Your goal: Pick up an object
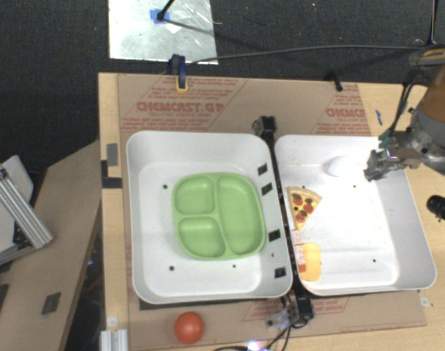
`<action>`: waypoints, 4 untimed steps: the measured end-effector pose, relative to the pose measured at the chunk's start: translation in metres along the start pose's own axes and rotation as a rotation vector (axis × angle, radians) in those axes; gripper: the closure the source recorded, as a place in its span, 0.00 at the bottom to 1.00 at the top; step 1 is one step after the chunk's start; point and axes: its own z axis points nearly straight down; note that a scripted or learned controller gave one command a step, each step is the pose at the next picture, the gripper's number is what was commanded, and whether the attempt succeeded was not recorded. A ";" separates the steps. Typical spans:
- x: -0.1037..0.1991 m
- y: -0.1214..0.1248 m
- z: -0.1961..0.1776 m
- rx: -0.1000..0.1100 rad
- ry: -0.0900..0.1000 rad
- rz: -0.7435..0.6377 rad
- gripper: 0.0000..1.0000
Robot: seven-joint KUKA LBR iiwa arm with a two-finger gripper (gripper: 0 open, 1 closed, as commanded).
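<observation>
Gripper (pixel 375 168) over right bin (pixel 405 218), upper right of frame; finger spread can't be judged, nothing seen held. White egg-like object (pixel 338 166) just left of it, apart.

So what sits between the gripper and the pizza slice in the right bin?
A small white object lies roughly between the gripper and the pizza slice, on the camera view's bin floor.
</observation>
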 end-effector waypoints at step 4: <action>0.229 -0.009 0.023 0.001 0.001 -0.001 1.00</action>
